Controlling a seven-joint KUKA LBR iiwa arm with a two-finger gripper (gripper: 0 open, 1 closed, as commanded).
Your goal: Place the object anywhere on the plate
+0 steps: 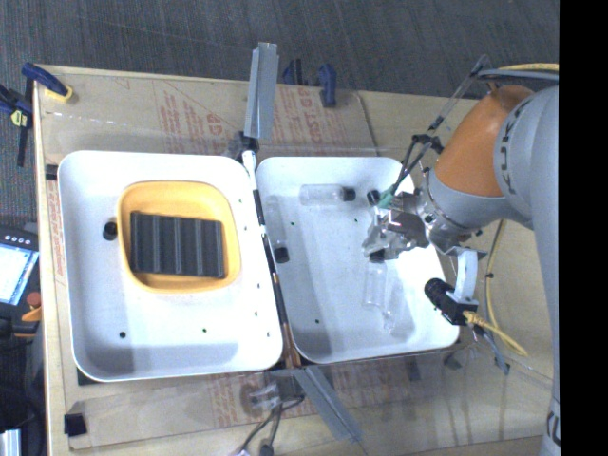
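Plainly, the jaws (388,236) hover in the right bin (313,340), their opening impossible to tell, while a clear tube-like object (378,291) lies just below them, long axis up-down, well apart from the yellow plate (176,196) leftward

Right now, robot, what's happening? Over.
Tool low in right bin, grip unclear. Clear bottle lying near that bin's far wall. Yellow plate waits in left bin, dark rack on it.
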